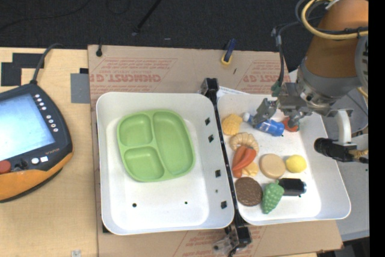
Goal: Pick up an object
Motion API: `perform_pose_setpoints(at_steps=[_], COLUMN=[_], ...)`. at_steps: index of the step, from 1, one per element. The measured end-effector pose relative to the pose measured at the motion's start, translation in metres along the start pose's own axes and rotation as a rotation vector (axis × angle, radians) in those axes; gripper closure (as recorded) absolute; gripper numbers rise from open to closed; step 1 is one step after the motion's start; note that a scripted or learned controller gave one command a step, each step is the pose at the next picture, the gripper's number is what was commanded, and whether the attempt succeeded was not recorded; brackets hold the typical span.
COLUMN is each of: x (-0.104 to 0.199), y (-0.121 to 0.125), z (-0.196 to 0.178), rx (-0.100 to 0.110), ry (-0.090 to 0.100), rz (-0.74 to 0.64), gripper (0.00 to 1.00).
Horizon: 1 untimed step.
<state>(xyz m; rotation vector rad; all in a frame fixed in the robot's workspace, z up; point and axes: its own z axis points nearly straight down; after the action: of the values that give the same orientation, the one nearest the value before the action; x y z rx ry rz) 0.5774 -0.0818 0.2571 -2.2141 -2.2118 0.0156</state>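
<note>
So far nothing is lifted: the gripper [268,112] hangs low in the right bin [328,189], and I cannot tell its state. Just beside it, touching or nearly so, lies the blue bottle [269,126], while the other toy foods sit below it, all waiting.

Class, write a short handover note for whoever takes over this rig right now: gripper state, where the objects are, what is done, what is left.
Gripper: over the back of the right bin, fingers apart, nothing seen between them, just above the blue bottle.
Right bin: corn, croissant, carrot, tan disc, lemon, brown cookie, green grapes, black piece.
Left bin: green divided plate.
Done: nothing lifted.
Left: close on an object and lift it.
</note>
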Motion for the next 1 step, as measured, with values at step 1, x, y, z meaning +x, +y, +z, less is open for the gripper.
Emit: perform_pose_setpoints(at_steps=[1], x=[0.0000], y=[0.0017], z=[-0.0058], rx=[-0.010], ry=[-0.001], rz=[-0.002], gripper=[0.00])
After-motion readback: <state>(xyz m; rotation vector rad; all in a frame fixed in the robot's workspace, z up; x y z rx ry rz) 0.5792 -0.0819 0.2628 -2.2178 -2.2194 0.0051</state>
